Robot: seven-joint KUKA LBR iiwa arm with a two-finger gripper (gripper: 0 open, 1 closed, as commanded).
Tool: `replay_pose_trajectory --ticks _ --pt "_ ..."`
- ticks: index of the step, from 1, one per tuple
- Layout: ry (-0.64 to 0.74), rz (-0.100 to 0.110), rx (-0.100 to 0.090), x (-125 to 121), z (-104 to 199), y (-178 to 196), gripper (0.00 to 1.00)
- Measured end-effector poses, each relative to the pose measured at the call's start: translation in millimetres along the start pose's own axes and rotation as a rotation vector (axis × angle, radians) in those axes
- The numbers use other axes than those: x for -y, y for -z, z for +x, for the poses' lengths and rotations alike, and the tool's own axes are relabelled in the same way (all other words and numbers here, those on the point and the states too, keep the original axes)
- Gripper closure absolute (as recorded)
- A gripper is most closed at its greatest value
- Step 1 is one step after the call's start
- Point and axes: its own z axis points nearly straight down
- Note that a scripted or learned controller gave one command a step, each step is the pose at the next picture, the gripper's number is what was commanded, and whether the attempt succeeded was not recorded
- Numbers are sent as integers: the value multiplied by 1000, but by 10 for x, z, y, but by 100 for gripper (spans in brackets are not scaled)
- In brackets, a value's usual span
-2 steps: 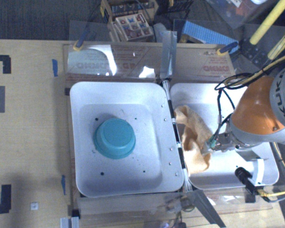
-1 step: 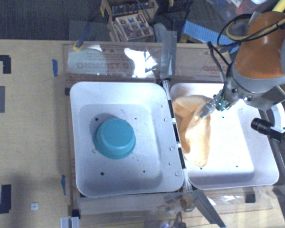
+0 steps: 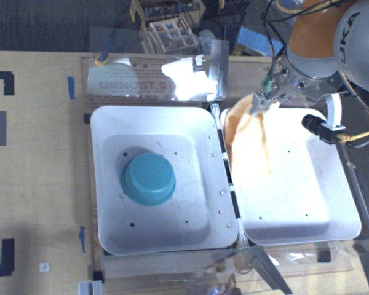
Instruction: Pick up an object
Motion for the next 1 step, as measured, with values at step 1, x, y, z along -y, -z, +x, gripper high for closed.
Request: replay_pose_trajectory --ticks 1 --pt "441 1 -3 82 -108 -43 100"
